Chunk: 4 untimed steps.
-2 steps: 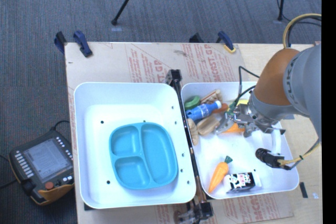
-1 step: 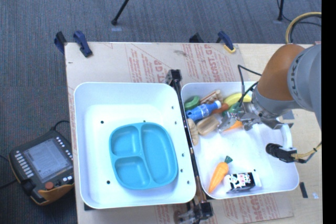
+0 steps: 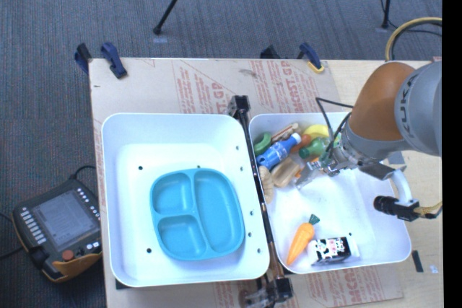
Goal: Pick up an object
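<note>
The right bin [image 3: 375, 227] holds a pile of toys at its far left corner: a blue bottle [image 3: 279, 151], a green piece [image 3: 261, 143], a yellow piece [image 3: 316, 132] and wooden pieces [image 3: 284, 173]. An orange toy carrot [image 3: 300, 242] and a small black-and-white box [image 3: 333, 249] lie apart near the bin's front. My gripper [image 3: 318, 168] hangs low at the right side of the pile, beside the wooden pieces. The orange-banded wrist [image 3: 382, 108] hides the bin's far right corner.
The left bin [image 3: 123, 148] holds a blue divided plate [image 3: 196, 213]. Clamps [image 3: 113, 60] grip the bench's far edge. A teach pendant [image 3: 58, 227] lies on the floor at the left. A black rail [image 3: 254, 169] runs between the bins.
</note>
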Each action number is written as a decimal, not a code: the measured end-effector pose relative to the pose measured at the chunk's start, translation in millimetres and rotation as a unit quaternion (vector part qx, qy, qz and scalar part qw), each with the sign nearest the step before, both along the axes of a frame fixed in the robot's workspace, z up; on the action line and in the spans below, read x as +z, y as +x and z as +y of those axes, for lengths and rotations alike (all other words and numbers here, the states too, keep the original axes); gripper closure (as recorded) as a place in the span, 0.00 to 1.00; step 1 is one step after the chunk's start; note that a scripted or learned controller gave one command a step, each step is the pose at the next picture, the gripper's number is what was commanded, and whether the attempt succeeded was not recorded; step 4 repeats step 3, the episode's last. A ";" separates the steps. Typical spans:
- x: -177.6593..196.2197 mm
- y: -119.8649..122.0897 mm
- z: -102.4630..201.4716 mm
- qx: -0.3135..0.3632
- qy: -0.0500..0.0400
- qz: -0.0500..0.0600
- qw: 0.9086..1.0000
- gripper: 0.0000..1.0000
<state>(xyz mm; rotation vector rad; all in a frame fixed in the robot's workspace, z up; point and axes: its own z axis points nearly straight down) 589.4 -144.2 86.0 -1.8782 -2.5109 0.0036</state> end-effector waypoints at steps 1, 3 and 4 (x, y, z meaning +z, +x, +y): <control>0.4 13.7 50.0 0.003 0.000 -0.001 1.000 0.00; 100.2 -16.1 107.6 -0.265 -0.002 -0.001 0.964 1.00; 100.2 -16.1 107.6 -0.265 -0.002 -0.001 0.964 1.00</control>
